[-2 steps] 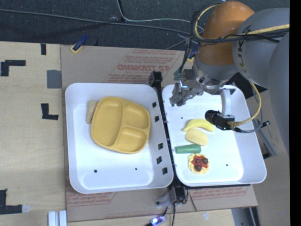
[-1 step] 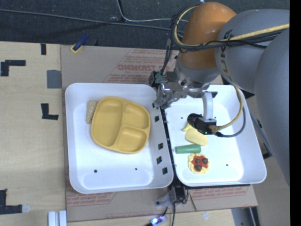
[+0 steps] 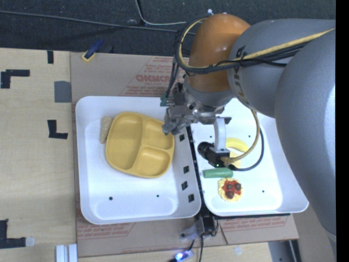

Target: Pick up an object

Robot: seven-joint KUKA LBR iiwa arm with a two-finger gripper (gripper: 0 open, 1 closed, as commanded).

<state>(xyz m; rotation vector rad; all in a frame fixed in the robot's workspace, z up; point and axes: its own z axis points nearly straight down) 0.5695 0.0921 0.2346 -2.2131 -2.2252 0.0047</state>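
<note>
From above the bench, the pick looks not yet done: nothing can be seen lifted clear of either bin. The gripper (image 3: 175, 121) sits low over the seam between the two bins, right at the near edge of the yellow divided plate (image 3: 139, 144), which lies flat in the left bin (image 3: 90, 201) with a tan sponge-like piece (image 3: 105, 129) tucked at its far side, away from the gripper. Whether the gripper is open or closed I cannot tell, nor whether it has any hold on the plate's rim; the wrist hides that. On the gripper's other side, in the right bin (image 3: 272, 201), lie a green piece (image 3: 217, 173), a banana (image 3: 238, 145) and a small yellow piece with dark red bits (image 3: 230, 189), all untouched as far as I can judge. The grey arm (image 3: 294, 81) comes in bulky from the right, its orange band (image 3: 212, 48) above the wrist, the wrist pointing steeply down.
</note>
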